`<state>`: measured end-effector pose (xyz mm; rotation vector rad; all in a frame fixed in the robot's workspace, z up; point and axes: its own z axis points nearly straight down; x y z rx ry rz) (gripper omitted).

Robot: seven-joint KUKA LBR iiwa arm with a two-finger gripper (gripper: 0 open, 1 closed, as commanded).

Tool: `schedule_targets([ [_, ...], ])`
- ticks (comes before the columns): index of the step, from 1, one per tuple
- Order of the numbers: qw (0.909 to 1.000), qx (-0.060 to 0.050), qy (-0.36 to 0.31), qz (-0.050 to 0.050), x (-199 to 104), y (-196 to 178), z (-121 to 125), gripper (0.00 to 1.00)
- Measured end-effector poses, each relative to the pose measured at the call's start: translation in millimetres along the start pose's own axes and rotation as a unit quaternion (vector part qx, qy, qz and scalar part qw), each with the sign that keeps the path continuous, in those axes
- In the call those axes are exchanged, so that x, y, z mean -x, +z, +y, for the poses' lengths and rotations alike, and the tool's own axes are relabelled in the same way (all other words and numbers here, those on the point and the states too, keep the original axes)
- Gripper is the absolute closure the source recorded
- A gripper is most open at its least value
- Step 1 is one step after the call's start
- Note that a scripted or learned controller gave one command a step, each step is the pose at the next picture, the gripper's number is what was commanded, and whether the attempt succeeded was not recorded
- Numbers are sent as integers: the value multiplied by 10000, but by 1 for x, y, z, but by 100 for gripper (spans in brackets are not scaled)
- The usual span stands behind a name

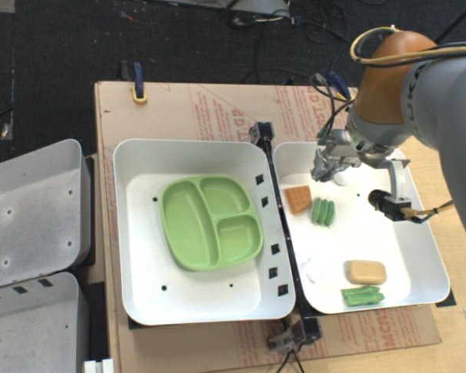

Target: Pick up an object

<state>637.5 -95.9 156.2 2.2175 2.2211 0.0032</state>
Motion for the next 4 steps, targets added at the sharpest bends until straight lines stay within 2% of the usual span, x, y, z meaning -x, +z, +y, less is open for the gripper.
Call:
schedule_targets([
  [2, 10000, 13, -2, -3, 6, -117, 1, 100],
  [3, 10000, -18, -27, 8, -48, -120, -14, 100],
  [4, 10000, -24, -26, 6, -99, -118, -18, 100],
])
